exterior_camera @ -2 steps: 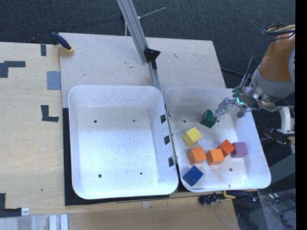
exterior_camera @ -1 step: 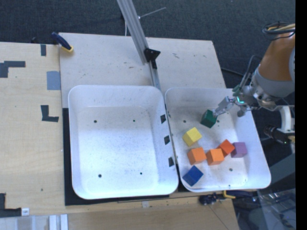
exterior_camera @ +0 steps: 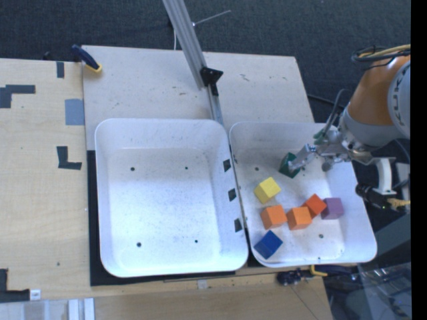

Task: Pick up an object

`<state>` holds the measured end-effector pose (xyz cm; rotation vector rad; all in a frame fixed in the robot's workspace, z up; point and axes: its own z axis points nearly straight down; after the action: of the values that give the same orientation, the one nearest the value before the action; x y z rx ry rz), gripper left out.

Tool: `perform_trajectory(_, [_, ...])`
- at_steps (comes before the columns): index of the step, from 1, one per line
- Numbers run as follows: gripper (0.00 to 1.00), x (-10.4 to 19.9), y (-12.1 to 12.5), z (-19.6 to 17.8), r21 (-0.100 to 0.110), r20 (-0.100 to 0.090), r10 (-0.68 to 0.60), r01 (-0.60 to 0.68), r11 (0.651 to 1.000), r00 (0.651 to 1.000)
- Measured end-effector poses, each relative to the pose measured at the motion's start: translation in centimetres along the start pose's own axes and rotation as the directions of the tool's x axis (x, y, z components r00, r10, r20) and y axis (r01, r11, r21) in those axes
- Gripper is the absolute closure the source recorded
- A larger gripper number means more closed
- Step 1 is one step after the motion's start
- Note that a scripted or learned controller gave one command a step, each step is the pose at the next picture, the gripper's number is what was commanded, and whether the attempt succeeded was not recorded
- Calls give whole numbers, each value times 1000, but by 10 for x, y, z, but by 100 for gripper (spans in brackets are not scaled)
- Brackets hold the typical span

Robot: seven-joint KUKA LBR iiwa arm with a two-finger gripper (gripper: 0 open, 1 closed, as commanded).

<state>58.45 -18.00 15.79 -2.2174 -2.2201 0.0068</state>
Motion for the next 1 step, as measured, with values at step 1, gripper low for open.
perform_trajectory(1, [0,-1,2,64,2,-1,0,0,1000,1000])
